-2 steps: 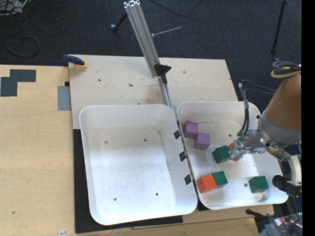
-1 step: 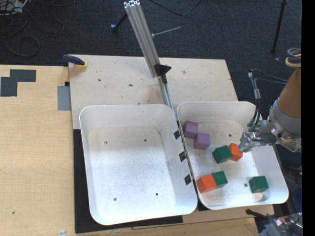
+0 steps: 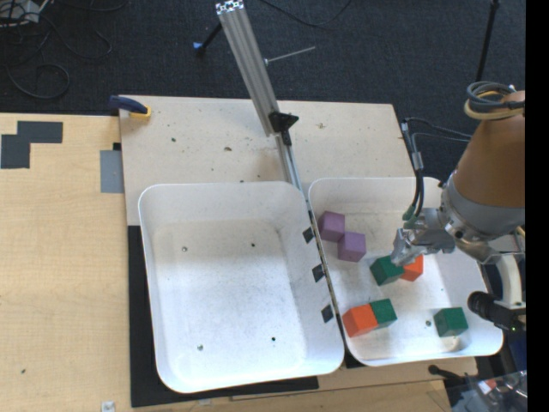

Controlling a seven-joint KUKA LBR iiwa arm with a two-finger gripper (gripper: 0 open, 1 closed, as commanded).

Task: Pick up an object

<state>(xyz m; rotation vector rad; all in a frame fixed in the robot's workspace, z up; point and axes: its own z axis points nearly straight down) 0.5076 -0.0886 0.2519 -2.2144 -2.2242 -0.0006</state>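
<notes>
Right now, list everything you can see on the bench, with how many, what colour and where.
Purple blocks: two, purple, touching, upper left of the right bin.
Green block: one, green, right bin centre, at the gripper tip.
Orange block: one, orange, just right of that green block.
Orange and green pair: one orange, one green, side by side, right bin's lower left.
Lone green block: one, green, right bin's lower right.
Left bin: one, white, beside the right bin.
Aluminium bar: one, silver, slanting above the bins.
Gripper: one, grey, over the right bin centre.
</notes>
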